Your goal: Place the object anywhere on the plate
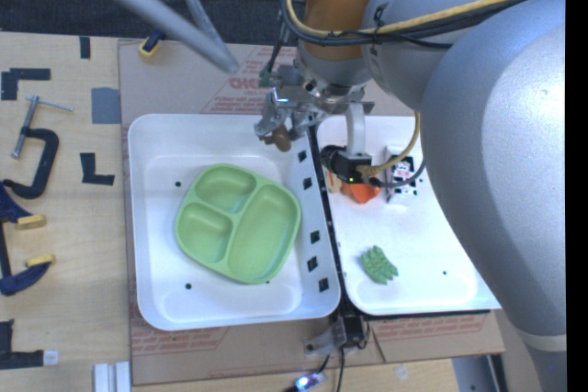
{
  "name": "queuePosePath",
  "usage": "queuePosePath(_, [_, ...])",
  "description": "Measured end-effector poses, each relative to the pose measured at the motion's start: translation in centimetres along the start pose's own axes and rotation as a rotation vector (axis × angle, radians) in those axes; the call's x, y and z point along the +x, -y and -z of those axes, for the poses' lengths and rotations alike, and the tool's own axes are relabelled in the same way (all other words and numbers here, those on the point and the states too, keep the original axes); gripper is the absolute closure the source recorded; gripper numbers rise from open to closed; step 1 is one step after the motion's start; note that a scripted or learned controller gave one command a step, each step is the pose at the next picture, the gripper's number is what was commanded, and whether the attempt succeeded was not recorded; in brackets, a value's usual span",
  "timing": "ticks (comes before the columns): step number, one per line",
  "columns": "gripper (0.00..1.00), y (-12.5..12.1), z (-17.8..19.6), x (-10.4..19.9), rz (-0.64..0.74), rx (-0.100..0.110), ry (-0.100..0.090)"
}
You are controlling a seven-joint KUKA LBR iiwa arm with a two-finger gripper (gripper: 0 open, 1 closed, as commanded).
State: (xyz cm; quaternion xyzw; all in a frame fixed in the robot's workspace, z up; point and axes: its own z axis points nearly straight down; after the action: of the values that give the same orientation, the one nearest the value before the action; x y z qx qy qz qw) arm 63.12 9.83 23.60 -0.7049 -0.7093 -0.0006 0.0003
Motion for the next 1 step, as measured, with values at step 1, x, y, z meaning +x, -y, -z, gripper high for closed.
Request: queuePosePath(1, [1.0,-2.6,-1.0,4.7,-0.002,0.001,0.002])
